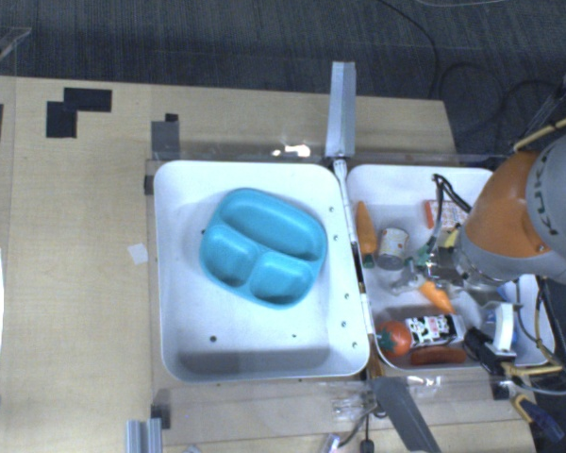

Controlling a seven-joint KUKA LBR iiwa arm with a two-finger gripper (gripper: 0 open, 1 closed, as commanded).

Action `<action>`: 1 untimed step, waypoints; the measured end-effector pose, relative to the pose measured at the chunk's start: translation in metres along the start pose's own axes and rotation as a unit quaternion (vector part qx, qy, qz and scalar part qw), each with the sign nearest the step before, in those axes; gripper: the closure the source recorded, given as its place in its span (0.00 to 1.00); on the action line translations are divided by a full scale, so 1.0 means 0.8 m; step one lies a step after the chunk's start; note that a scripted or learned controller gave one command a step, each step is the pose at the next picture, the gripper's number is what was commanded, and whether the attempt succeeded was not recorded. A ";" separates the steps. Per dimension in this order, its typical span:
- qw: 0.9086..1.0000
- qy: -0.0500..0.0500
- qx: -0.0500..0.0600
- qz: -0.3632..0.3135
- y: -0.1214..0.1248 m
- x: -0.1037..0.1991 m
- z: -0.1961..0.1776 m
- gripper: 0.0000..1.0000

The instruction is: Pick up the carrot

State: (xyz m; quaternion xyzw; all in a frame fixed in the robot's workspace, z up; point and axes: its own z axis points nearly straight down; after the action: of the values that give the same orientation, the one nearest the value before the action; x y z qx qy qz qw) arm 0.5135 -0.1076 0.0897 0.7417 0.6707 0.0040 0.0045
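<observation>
The gripper (432, 270) hangs low over the middle of the right bin (396, 189), at the end of the grey arm (528, 225) with its orange band. Its dark fingers are lost in a tangle of metal parts and cables, so I cannot tell how far open they are. A small orange piece (438, 297) lies right under the gripper and seems to touch it, but whether it sits between the fingers is unclear.

The carrot (365, 228) lies against the right bin's left wall, near its far-left corner. It is a smooth, tapered orange stick — its long axis runs roughly parallel to that wall, from far to near. Which end is the narrower tip is too small to tell. It lies apart from the gripper, with a small metal can (391, 243) between them.

Along the right bin's near edge sits a round red item, tomato-like (393, 337), touching a dark red bottle with a black-and-white label (432, 330) that lies on its side.

The left bin (179, 281) is a shallow white tray with rounded corners. In it rests a glossy blue plastic plate with 3 compartments (261, 245), tilted toward the far-right corner. The 2 bins stand side by side on a pale wood-grain tabletop (66, 281) — black markers (78, 109) are stuck near its far-left corner.
</observation>
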 end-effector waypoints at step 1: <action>1.000 0.000 -0.004 -0.001 0.004 0.001 -0.015 1.00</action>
State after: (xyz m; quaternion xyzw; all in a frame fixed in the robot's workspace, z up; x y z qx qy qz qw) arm 0.5165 -0.1068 0.1019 0.7412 0.6712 0.0070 0.0073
